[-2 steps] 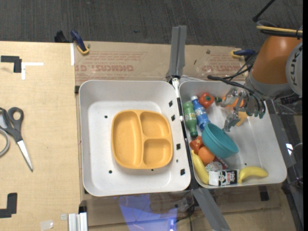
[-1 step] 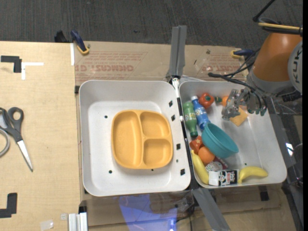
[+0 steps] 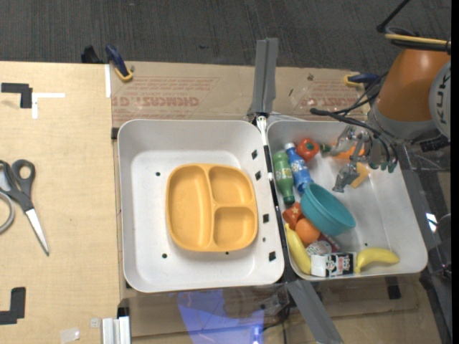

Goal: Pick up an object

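Objects for picking lie in the right bin [image 3: 401, 213], mostly along its left wall and front edge. A green bottle [image 3: 282, 176] and a blue bottle [image 3: 296, 168] lie side by side near the left wall, with a red tomato-like piece [image 3: 308, 148] just behind them. A teal bowl [image 3: 326, 210] sits tilted in the middle, touching an orange ball [image 3: 306, 231]. Two bananas are at the front: one banana [image 3: 296, 251] along the left wall, another banana [image 3: 376, 258] near the front right, and a small black-and-white box [image 3: 333, 264] between them. The gripper [image 3: 349, 174] hangs over the back part of this bin, just right of the bottles; its jaws point down and nothing is seen between them, but how wide they stand I cannot tell. The left bin [image 3: 136, 206] holds a yellow divided plate [image 3: 212, 208]. On the worktop [image 3: 64, 192] at the far left lie scissors [image 3: 25, 199].
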